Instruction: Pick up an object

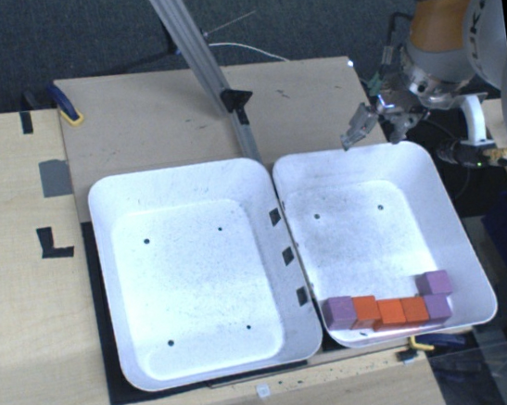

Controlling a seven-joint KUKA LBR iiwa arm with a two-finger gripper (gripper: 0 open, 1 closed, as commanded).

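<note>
A row of blocks lies along the near edge of the right bin [439, 189]: a purple block [340, 310] at the left, orange blocks [392, 311] in the middle, and purple blocks [436, 294] stacked at the right end. My gripper [375, 124] hangs above the far rim of the right bin, well away from the blocks. Its two fingers stand apart with nothing between them.
The left bin [112, 263] sits beside the right one, with black clips on the shared rim. A slanted metal rail [201, 59] rises behind the bins. A yellow-and-blue clamp [67, 106] lies at the bench's far left, another [432, 343] below the right bin.
</note>
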